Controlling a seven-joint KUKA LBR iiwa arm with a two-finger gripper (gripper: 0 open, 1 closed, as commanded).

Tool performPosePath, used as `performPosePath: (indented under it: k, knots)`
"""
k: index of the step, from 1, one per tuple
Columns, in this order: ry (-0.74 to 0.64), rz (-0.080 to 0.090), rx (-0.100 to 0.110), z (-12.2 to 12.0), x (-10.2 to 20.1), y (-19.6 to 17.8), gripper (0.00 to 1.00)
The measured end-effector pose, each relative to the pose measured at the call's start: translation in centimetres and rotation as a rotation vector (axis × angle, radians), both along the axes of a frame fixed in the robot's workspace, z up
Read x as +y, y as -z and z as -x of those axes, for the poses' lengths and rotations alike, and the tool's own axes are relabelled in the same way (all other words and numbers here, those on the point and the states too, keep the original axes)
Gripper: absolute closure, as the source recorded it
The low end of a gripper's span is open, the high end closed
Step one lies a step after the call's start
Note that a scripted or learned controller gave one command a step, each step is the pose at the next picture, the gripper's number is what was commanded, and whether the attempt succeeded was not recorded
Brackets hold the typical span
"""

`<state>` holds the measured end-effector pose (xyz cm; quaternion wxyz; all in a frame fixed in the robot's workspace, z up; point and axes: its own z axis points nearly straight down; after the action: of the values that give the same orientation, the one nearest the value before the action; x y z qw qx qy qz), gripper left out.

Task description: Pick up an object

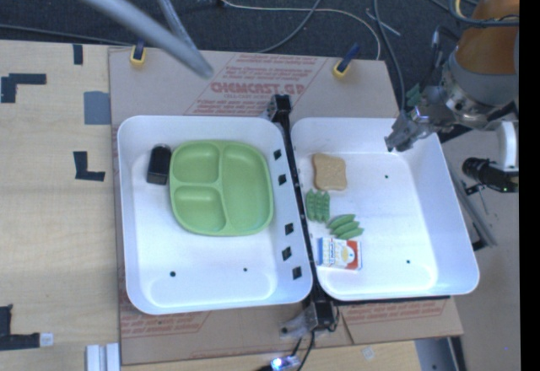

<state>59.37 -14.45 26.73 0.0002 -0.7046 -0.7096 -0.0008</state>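
Observation:
In the right bin (422,217) lie a slice of toast (329,172), a green leafy piece (317,205), a green pea pod (344,226) and a small red and white carton (339,254), all along its left side. My gripper (400,135) hangs over the bin's upper right corner, well to the right of the toast, with nothing seen between its fingers. In the left bin (143,268) sit a green divided plate (222,187) and a small black block (159,164) just left of it.
Black clips run down the divider between the bins (291,217). The arm's orange band and grey wrist (483,40) stand at the right edge. Cables trail across the dark floor behind the bench, and the bins rest on a cardboard sheet (253,78).

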Motion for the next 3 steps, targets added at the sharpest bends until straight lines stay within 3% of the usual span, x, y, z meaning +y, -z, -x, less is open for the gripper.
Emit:
performPosePath:
  k: [2, 3]
  knots:
    - [0.001, 0.001, 0.001, -2.7, 11.1, -0.1, 1.00]
    - [0.001, 0.000, 0.002, -2.8, 16.2, 0.3, 1.00]
